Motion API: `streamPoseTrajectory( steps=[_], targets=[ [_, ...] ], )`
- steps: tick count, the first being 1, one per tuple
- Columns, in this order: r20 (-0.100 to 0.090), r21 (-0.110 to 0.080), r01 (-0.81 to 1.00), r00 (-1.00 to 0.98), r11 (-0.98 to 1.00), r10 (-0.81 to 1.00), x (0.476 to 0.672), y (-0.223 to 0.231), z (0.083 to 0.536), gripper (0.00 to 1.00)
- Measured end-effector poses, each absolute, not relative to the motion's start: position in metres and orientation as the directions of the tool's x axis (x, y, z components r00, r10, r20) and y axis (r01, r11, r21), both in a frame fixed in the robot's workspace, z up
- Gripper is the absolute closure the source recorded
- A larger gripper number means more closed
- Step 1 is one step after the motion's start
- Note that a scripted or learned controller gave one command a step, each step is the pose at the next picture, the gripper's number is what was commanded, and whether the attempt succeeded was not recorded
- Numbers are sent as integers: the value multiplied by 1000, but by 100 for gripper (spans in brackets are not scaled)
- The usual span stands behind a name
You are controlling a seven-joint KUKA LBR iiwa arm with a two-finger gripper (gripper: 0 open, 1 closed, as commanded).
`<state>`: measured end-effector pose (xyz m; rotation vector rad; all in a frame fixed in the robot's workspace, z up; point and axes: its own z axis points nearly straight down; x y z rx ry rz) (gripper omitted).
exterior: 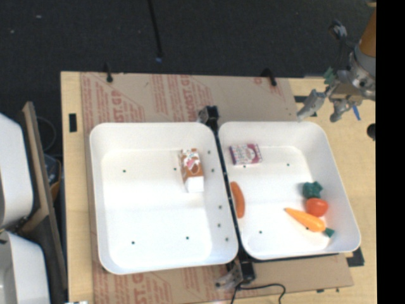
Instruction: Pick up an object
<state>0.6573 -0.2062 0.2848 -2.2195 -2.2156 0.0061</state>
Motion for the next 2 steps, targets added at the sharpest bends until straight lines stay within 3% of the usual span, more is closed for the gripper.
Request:
streamPoseTrajectory(
  steps=[1, 2],
  targets=[
    [0, 1, 1000, 0, 0, 1000, 658, -206, 290, 0],
    [0, -3, 1000, 0, 0, 1000, 660, -198, 244, 0]
  ],
)
